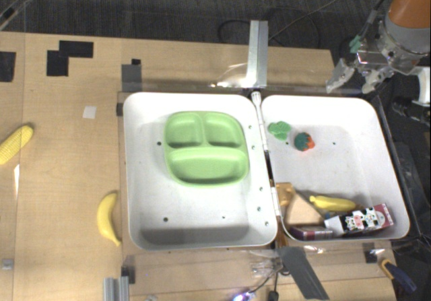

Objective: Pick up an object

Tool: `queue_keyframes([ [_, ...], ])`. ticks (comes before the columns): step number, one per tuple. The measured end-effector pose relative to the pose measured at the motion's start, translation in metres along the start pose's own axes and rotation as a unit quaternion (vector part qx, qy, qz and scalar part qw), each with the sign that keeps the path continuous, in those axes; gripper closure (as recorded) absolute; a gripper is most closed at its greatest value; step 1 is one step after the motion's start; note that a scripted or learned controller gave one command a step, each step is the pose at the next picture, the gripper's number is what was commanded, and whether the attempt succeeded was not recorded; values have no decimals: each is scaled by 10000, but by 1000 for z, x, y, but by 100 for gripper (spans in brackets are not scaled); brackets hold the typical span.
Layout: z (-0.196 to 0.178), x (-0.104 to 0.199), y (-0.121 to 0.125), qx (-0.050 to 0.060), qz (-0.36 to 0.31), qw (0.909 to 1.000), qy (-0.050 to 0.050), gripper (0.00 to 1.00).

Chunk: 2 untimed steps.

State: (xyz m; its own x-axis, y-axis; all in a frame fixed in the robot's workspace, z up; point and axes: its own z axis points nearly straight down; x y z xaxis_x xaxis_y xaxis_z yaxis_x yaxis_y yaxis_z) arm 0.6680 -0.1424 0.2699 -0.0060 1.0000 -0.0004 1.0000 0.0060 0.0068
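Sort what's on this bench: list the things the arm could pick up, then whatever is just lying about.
For the pick:
gripper, above the right bin's far edge
right bin
green toy
red-and-green toy
yellow piece
printed packet

Lying about:
green divided plate in the left bin
banana on the bench
corn cob

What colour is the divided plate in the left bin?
Light green; the divided plate shows clearly in the camera view.

- The right bin lies bare through its middle and far right; a green piece and red-green piece sit near its far left
- Its near edge is crowded by a banana, wooden block and patterned box, touching
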Motion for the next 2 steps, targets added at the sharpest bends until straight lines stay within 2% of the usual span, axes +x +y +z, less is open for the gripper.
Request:
queue_keyframes([
  [1,173,27,-37,-2,-292,9996,3,0],
  [2,32,69,-17,-8,-79,10000,2,0],
])
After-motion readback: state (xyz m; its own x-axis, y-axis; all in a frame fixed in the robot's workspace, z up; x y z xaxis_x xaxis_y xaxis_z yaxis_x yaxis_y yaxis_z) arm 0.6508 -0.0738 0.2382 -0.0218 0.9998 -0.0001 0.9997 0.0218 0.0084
